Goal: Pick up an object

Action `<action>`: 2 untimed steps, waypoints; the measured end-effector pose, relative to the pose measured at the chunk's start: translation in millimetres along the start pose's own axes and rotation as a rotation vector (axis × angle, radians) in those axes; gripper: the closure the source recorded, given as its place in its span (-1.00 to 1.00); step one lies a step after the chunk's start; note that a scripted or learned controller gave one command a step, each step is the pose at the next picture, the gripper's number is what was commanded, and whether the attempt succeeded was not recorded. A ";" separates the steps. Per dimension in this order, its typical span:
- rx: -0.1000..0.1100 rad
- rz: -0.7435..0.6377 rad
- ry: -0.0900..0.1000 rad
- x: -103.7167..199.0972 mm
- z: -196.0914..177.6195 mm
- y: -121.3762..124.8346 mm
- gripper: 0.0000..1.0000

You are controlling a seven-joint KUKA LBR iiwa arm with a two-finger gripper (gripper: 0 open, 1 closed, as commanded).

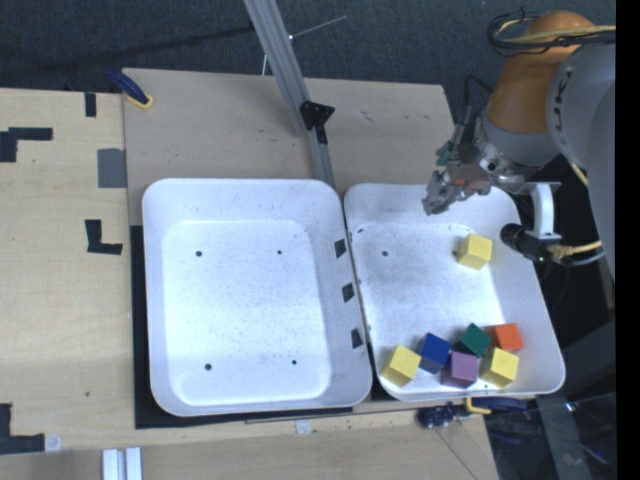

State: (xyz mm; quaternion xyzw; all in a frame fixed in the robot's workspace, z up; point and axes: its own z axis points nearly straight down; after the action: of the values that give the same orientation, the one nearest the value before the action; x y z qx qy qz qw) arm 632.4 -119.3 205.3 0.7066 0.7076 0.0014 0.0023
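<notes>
My gripper (438, 202) hangs over the far edge of the right bin (420, 288), pointing down and to the left. A yellow cube (474, 251) lies alone in that bin, a little in front of and to the right of the gripper, apart from it. Along the bin's near edge sits a cluster of cubes: yellow (402, 365), blue (434, 352), purple (462, 368), green (475, 339), orange (508, 337) and another yellow (501, 367). Nothing shows between the fingers.
The left bin (240, 298) lies beside the right one. A slanted grey metal bar (290, 68) crosses the bench behind the bins. The arm's orange band (530, 78) and grey body fill the upper right.
</notes>
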 end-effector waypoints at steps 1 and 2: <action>0.006 0.000 0.001 0.3 -2.3 0.1 1.00; 0.008 -0.005 0.002 58.1 -1.9 -2.4 1.00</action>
State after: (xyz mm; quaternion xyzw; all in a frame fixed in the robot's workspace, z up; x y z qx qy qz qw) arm 629.9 -61.2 207.1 0.7049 0.7093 -0.0005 -0.0011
